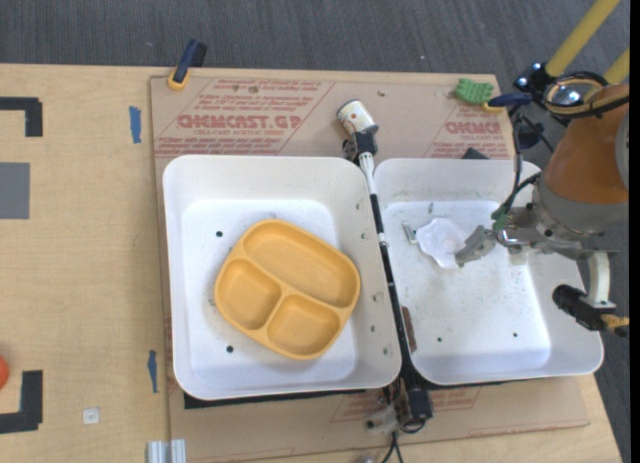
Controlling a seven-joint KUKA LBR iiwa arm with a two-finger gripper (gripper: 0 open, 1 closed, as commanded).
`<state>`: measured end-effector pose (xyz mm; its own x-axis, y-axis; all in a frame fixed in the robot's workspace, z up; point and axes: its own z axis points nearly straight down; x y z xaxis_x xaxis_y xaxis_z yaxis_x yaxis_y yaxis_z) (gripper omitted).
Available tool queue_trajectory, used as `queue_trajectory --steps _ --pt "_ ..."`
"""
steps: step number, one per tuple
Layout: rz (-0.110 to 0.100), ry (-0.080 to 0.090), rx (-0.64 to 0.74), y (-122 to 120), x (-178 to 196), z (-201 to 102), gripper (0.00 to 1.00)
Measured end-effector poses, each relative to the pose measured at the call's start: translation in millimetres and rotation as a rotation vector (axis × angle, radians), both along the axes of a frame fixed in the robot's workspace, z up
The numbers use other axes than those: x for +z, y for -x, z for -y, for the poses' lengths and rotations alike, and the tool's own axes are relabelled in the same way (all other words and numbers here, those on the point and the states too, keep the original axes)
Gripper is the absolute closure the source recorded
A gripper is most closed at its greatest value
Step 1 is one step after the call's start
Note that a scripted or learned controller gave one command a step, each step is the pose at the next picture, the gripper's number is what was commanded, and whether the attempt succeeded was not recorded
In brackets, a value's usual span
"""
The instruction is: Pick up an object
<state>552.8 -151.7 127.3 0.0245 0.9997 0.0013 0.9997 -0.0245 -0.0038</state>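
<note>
Arm (590,166) over the right bin (480,351) — brown board (260,116) beneath.

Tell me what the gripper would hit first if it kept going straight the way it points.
Pointing toward the view's left, the gripper would likely first meet the clear crumpled plastic piece just ahead in the right bin; its height above the piece is unclear.

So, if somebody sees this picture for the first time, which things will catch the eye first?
Probably the yellow divided plate, lying in the left bin; it is the brightest thing there. Next comes the grey arm with its orange band, reaching in from the right, its pincer low over the right bin beside a small pale crumpled object.
</note>
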Motion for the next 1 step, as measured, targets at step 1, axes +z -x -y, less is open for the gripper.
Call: queue_trajectory --steps 1 --pt "0.008 0.002 -0.119 -47.7 -41.2 -45.8 0.0"
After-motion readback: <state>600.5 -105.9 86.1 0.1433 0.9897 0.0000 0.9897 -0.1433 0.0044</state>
